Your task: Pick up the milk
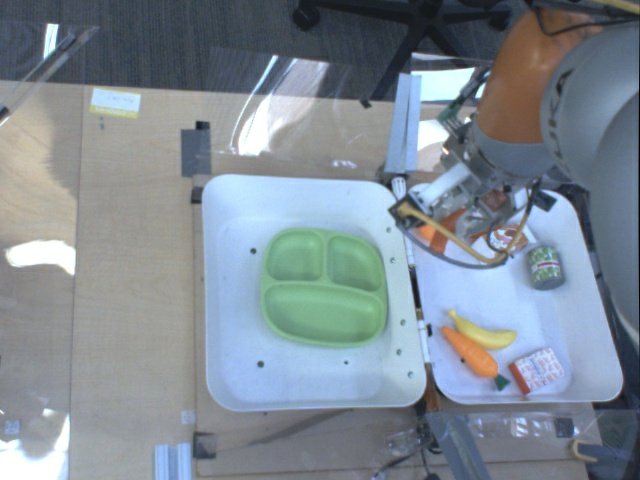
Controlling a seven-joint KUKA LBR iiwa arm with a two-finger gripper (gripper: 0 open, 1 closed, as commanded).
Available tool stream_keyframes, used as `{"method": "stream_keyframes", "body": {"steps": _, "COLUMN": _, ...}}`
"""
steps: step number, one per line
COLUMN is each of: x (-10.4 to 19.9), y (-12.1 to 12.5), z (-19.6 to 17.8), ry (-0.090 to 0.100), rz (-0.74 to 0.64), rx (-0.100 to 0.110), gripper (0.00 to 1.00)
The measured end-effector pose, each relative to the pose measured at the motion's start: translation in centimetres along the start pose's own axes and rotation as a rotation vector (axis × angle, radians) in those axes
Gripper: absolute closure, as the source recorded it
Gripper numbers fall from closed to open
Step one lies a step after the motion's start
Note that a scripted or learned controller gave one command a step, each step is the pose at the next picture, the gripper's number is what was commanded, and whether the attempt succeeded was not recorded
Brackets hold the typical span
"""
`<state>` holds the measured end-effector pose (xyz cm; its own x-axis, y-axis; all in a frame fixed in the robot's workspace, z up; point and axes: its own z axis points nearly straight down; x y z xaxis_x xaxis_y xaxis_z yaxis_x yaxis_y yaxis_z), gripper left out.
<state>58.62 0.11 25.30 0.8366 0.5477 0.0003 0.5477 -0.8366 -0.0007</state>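
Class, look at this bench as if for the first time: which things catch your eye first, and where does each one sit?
The bright green three-compartment plastic plate stands out, lying in the middle of the left white bin. Next comes the big grey arm with its orange band, reaching in over the far end of the right white bin. Near that bin's front lie a yellow toy banana, an orange toy carrot and a small red-and-white milk carton.

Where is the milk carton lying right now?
The milk carton lies in the right bin's near corner, just right of the carrot and below the banana.
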Motion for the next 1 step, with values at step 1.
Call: {"method": "stream_keyframes", "body": {"steps": 1, "x": -1.29, "y": -2.91, "z": -6.66, "ry": 0.007, "rz": 0.376, "rx": -0.003, "gripper": 1.00}}
